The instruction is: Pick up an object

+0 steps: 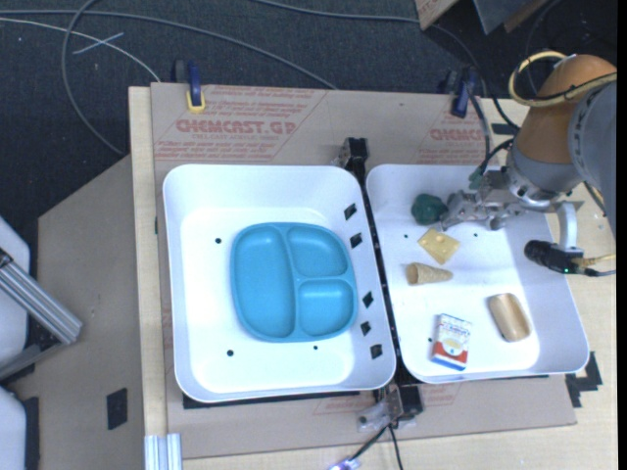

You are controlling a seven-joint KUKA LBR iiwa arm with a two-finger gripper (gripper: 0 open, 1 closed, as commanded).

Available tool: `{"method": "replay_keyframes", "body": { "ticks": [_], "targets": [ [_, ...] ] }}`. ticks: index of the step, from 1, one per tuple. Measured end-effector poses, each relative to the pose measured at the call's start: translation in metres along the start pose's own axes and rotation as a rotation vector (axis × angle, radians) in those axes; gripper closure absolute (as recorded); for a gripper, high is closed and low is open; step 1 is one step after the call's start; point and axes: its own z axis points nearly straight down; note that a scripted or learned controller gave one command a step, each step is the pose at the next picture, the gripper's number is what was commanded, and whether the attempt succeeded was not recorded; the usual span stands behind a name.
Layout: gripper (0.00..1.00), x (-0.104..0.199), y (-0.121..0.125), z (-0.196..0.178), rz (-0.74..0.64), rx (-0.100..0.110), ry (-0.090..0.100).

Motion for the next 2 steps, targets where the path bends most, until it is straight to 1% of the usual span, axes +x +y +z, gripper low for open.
{"method": "replay_keyframes", "body": {
  "ticks": [1, 2],
  "targets": [
    [1.00, 0.000, -0.001, -0.011, -0.001, 0.005, 0.001],
    [1.00, 0.002, -0.001, -0.075, 0.000, -0.007, -0.001]
  ]
}}
